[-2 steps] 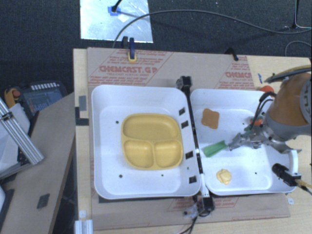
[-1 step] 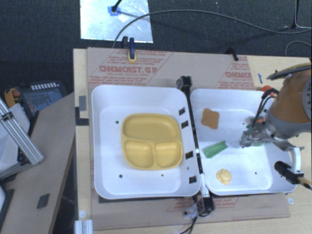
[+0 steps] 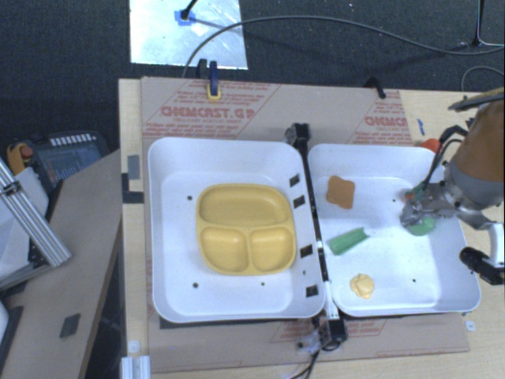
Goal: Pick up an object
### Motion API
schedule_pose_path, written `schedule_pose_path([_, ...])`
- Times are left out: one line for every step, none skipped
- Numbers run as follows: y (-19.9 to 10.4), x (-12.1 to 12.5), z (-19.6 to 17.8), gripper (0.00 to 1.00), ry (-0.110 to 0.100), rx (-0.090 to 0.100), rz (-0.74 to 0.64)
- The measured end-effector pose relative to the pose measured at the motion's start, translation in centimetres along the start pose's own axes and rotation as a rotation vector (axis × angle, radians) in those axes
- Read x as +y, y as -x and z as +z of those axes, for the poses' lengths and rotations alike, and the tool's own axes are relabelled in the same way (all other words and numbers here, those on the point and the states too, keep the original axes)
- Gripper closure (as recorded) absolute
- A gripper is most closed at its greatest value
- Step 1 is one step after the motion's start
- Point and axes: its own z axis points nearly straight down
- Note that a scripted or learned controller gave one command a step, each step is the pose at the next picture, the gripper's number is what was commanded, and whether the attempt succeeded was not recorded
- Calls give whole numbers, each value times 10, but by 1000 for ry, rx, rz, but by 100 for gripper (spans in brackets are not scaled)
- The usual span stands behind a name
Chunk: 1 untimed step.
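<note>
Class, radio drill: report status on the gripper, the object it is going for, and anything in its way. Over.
Gripper low in right bin, at a green object; grasp unclear. Green block, brown piece, yellow piece lie apart.

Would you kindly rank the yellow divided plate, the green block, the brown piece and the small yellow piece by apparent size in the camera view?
1. yellow divided plate
2. green block
3. brown piece
4. small yellow piece

The middle two look close, so their order is unsure.

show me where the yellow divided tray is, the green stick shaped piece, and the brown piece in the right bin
yellow divided tray [image 3: 246,226], camera view, on the ridge between its compartments.
green stick-shaped piece [image 3: 347,240], camera view, mid-length on its top face.
brown piece [image 3: 341,192], camera view, centre of its top face.
</note>
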Motion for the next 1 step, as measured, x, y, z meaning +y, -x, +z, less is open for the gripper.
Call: schedule_pose_path([6,7,-63,100,3,-1,0])
